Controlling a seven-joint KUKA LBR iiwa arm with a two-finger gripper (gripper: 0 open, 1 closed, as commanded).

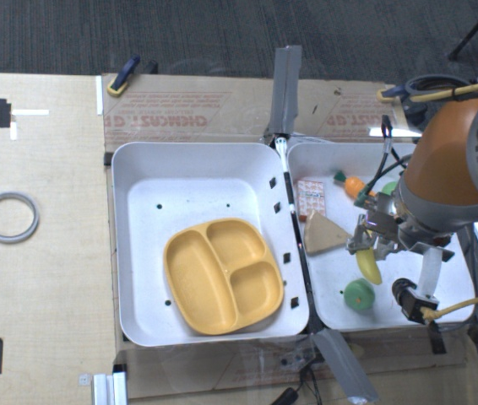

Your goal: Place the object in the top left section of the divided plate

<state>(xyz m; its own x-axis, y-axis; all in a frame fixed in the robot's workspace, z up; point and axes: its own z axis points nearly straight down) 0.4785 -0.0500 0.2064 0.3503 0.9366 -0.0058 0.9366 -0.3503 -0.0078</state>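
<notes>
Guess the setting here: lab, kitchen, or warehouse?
Most likely a robotics lab bench. Two shallow white bins sit taped onto cardboard, one holding a yellow divided plate, the other toy food. Carpet lies behind, and a tape roll sits on the wooden benchtop.

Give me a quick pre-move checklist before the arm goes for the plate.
1. Divided plate lies flat in the left bin: ok.
2. Plate's top left section free of objects: ok.
3. Hand over the right bin, beside the banana: ok.
4. Object held between the fingers: cannot tell.
5. Green fruit, tan wedge, carton lie loose in the right bin: ok.
</notes>
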